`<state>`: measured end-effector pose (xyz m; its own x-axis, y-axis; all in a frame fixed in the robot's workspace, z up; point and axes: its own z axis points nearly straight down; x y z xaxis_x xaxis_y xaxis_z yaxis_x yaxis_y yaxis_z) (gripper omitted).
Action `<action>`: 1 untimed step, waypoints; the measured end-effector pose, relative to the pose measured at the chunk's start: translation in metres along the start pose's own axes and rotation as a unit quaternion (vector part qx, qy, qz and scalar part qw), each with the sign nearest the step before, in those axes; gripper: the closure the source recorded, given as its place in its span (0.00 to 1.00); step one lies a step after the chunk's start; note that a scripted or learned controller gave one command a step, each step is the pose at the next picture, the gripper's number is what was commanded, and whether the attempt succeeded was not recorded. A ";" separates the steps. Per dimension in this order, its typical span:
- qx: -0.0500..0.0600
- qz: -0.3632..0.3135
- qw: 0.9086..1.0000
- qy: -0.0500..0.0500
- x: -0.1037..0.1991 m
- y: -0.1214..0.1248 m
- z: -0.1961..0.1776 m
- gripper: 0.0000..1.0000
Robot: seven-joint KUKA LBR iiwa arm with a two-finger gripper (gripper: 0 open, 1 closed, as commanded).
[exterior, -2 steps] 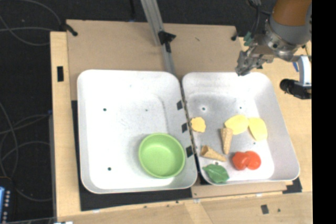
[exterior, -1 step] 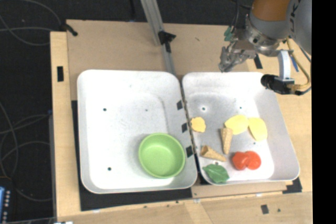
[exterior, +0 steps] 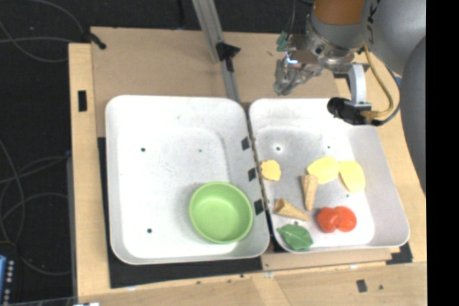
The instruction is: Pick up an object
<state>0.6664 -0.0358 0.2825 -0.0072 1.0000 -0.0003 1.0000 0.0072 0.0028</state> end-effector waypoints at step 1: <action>0.002 0.001 1.000 0.000 0.051 -0.003 0.019 1.00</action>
<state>0.6629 0.0150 0.2633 -0.0057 1.0000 -0.0009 1.0000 0.0057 -0.0011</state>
